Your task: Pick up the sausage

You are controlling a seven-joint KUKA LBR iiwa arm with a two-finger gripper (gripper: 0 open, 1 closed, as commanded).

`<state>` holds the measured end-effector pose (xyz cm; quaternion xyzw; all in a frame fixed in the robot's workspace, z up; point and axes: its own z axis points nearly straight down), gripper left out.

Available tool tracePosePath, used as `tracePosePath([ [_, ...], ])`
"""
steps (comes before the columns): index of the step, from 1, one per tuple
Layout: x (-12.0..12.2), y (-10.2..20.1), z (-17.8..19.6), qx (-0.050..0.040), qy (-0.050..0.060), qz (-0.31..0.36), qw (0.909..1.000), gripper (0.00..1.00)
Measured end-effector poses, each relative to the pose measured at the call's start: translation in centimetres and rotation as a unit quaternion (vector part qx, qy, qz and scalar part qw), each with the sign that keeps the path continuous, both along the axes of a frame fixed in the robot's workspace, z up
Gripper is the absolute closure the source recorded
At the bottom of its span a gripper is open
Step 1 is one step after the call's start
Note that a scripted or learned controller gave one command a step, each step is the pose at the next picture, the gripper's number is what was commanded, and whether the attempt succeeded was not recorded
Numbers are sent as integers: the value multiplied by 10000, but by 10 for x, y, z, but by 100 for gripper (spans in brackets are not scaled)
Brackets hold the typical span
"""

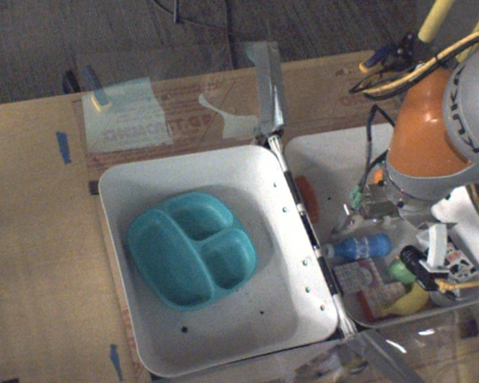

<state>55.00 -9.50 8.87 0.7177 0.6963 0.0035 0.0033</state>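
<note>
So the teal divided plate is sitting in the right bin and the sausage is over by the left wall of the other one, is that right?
Not quite. The camera view shows the teal divided plate in the left bin, not the right one. The sausage lies by the left wall of the other bin, the right bin.

Arm: rounded grey metal casing, glossy, with dark lettering partly visible on the shell (cut off at the frame edge); broad orange band above the wrist, smooth and dome-shaped; below it a paler grey wrist ring; gripper is a small assembly of dull metal and dark parts, detail blurred; thin black cable loops along the orange band toward the gripper.
</note>
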Motion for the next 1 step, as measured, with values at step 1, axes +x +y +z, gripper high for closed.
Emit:
tracePosePath([
  [1, 72, -23, -1, -2, 18, -1083, 9941, 0],
])
